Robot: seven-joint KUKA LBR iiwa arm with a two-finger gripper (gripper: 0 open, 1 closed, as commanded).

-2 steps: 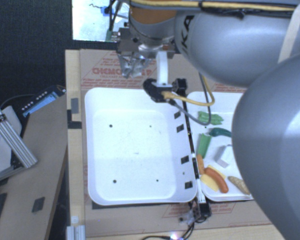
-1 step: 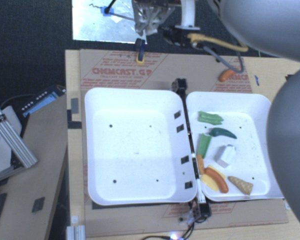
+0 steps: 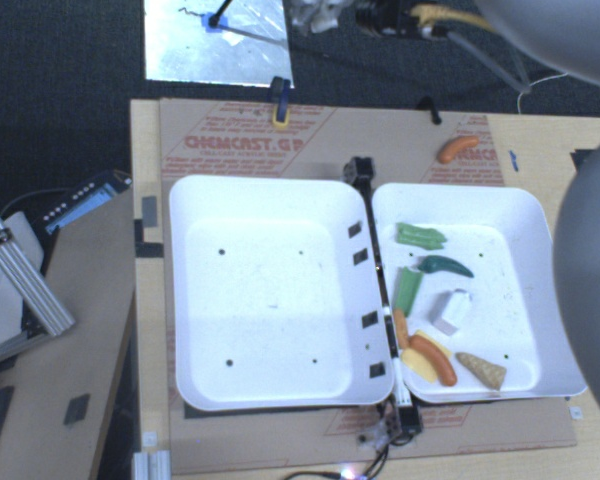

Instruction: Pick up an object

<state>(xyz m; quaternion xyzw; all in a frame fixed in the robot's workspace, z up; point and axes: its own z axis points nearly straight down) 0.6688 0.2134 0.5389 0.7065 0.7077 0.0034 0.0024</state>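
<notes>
**Gripper parked off-bench, all candidates sitting in rt bin**

Gripper is hanging high at the far edge of the view, beyond the bench, blurred against cabling. Open or shut: can't tell from this pic. Nothing visible in its grasp.

Arm is looming in from the view's right, with grey bulk covering the right bin's outer rim.

Where targets are lying w.r.t. the gripper:
- All well apart from it, toward the near side of the view and off to its right-of-view side.
- Closest in the bin: light green pepper, with dark green chili just past it.
- Further on: green stick, white block.
- Farthest: a cluster of carrot, red-orange sausage, yellow piece, tan cone.
- A stray orange sausage is sitting outside the bins on the board, nearest to the gripper overall.
- Left bin is lying almost straight toward the viewer from the gripper.

Risks, as I'm judging them:
- The near cluster is packed tight, pieces touching or overlapping, so a descent there is prob going to nudge neighbours or pinch two at once.
- Carrot and green stick are hugging the divider wall; the gripper is likely to be clipping the rim.
- Items are small and rounded, so they're apt to be rolling or squirting out on closing.
- White block and pepper, sitting more apart, are looking like safer picks.
</notes>
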